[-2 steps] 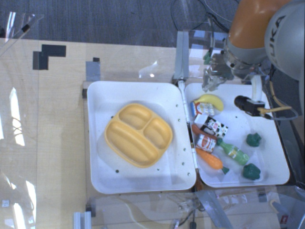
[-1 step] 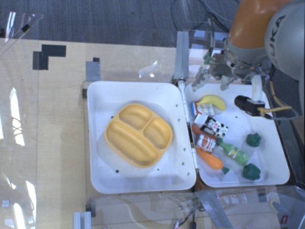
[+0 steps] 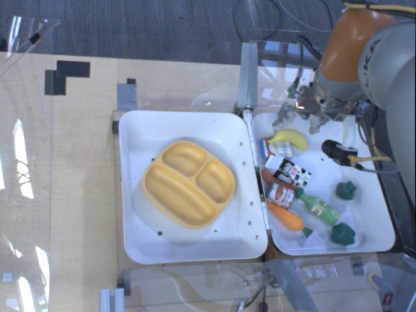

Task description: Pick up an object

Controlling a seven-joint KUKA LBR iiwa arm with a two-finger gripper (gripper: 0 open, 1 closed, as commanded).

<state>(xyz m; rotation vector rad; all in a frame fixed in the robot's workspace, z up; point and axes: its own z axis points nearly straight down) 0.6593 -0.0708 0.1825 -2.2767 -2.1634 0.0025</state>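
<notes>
Bright, even overhead light; glare streaks cross the pale wooden desk left of the shallow white left bin. Shadows stay soft; focus slightly soft.

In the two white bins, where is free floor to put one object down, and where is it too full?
Free: the left bin floor around the yellow divided plate, mostly along its left wall and near edge. In the right bin, a bare strip between the green bottle and the two broccoli pieces. Crowded: the right bin's left side, where banana, cartons and carrot lie close together.
</notes>
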